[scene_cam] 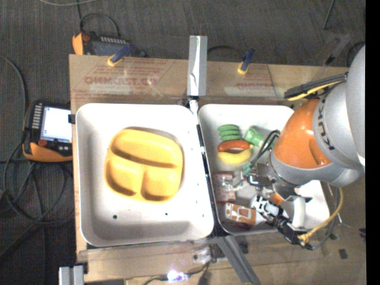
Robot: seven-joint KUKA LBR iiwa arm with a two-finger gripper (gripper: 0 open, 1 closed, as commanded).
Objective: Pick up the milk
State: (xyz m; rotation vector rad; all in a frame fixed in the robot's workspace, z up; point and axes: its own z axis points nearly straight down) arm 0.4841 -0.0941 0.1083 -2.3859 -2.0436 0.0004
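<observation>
A yellow divided plate is sitting in the left bin. In the right bin, a brown milk carton is lying at the lower edge. The gripper is hovering just right of it.
</observation>
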